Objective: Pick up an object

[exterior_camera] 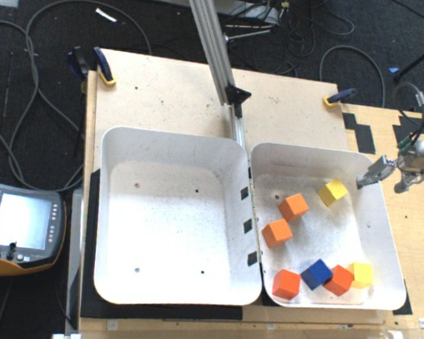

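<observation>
Blocks (295, 206) in right bin (385, 234), cabled floor (37, 51)

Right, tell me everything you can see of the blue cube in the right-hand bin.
The blue cube is a small solid-coloured block with a matte look, possibly wood or foam. It sits flat on the floor of the right bin, near the bin's front edge, turned so one corner points toward the camera. It is wedged in a row: an orange cube lies just to its left, and a red-orange cube presses against its right side, with a yellow cube beyond that. The gripper is well away, at the bin's far right rim.
</observation>
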`<state>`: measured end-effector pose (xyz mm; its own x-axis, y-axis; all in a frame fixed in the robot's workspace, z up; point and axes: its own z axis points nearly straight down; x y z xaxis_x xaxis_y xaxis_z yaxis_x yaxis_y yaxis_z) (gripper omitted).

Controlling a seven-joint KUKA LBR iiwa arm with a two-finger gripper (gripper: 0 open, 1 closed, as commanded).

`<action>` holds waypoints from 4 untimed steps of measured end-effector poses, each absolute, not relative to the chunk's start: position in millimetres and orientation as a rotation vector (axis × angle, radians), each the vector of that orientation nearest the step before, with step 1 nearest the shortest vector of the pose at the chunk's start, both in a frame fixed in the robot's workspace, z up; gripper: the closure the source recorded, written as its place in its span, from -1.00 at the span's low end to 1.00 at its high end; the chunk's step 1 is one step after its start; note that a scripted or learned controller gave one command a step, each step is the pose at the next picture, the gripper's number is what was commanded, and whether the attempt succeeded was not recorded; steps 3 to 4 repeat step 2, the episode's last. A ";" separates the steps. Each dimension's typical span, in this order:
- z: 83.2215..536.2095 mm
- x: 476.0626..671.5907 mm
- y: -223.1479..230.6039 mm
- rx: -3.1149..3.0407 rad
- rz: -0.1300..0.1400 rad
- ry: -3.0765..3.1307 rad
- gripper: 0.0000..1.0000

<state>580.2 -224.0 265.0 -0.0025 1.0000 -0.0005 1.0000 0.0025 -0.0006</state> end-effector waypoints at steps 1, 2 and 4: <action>124.1 580.2 -223.4 -2.217 0.006 -2.216 -1.00; 94.7 669.1 -222.6 -2.217 -0.004 -2.229 -1.00; 94.7 669.1 -222.6 -2.217 -0.004 -2.229 -1.00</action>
